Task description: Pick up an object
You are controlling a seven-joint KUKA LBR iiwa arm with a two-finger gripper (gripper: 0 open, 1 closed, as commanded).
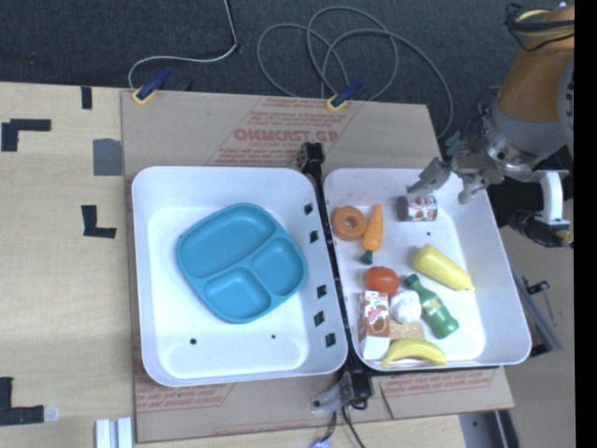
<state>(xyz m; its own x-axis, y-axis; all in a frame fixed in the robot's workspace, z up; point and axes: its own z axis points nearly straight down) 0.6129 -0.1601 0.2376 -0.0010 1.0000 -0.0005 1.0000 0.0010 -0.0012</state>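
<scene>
- two white bins side by side on a cardboard sheet, left bin [149, 278] and right bin [494, 278], with a black divider strip running between them
- left bin has a blue sectioned plate [241, 261] lying flat, slightly turned, pretty much in the middle
- right bin is where all the toy food is: an orange donut ring [350, 223] near the top left corner, a carrot [373, 228] just beside it on the right, almost touching
- further down there's a tomato [381, 279], a yellow corn-looking piece [442, 268] to its right, and a green bottle [435, 310] lying tilted below those
- a small carton [375, 313] with a red print sits left of the bottle, something white and round between them that I can't make out, and a banana [414, 351] at the bottom edge of the bin
- the gripper [451, 181] hangs over the top right corner of the right bin, arm coming in from the right with its orange band up top
- the claw looks spread wide, one finger pointing down-left and the other straight down, nothing caught between them
- a little can [422, 208] with a red and white label sits just below the left finger, close to it, can't tell if they touch
- some grey cables [354, 45] looped on the dark floor behind the bench
</scene>
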